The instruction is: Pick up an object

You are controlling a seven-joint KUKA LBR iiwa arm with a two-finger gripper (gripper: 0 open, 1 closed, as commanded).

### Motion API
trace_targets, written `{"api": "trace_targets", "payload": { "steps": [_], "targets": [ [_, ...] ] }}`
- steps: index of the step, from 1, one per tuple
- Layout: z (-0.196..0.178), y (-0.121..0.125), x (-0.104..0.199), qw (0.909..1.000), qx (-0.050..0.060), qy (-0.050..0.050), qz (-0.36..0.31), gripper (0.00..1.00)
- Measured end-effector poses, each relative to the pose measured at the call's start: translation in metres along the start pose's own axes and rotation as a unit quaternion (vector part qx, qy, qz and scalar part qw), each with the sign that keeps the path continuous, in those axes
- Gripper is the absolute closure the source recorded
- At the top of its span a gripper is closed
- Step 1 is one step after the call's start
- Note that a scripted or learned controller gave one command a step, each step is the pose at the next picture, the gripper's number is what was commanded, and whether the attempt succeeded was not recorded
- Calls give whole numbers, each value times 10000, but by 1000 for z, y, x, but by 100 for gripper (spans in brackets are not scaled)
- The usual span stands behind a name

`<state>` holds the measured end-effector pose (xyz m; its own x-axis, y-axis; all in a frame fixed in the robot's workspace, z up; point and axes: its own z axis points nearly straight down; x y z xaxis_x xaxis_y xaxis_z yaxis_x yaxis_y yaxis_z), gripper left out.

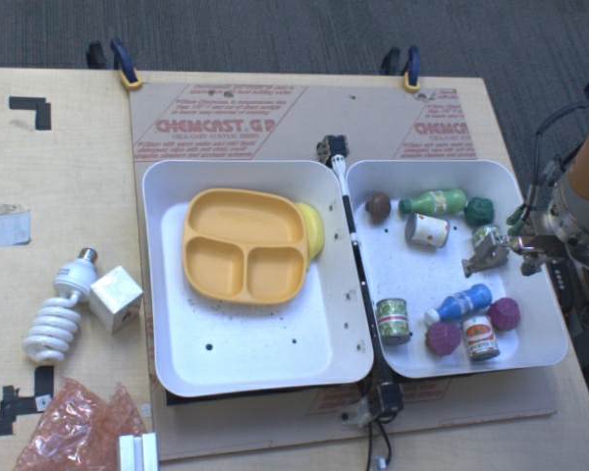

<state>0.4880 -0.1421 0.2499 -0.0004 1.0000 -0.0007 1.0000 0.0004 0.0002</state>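
Plastic blue bottle [461, 302] is lying tilted in the right bin [530, 356]: light, stiff, slick; take it mid-body. Gripper [491, 248] is hovering nearby; grip state unclear.

Grey arm [569, 234] low at the right edge, its hand [488, 252] stretched leftward, pointing slightly down

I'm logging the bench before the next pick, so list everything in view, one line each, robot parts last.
divided plate: 1, orange-yellow, left bin
yellow object: 1, tucked behind the plate's right edge
green bottle: 1, lying, right bin top
brown ball: 1, right bin top left
white cup: 1, below the green bottle
blue bottle: 1, lying, right bin lower half
cans: 2, right bin bottom
purple balls: 2, right bin bottom
light bulb: 1, white spiral, bench left
white cube: 1, beside the bulb
gripper: 1, metal, over the right bin's right side
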Motion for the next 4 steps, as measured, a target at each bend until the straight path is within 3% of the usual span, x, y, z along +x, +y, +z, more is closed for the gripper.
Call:
{"api": "trace_targets", "payload": {
  "steps": [1,2,3,4],
  "targets": [
    [105,52,-8,10000,1,2,6,0],
    [156,129,16,10000,-7,-1,-1,0],
    [157,171,-70,10000,26,18,-20,0],
    [148,170,-71,10000,40,3,-23,100]
  ]
}}
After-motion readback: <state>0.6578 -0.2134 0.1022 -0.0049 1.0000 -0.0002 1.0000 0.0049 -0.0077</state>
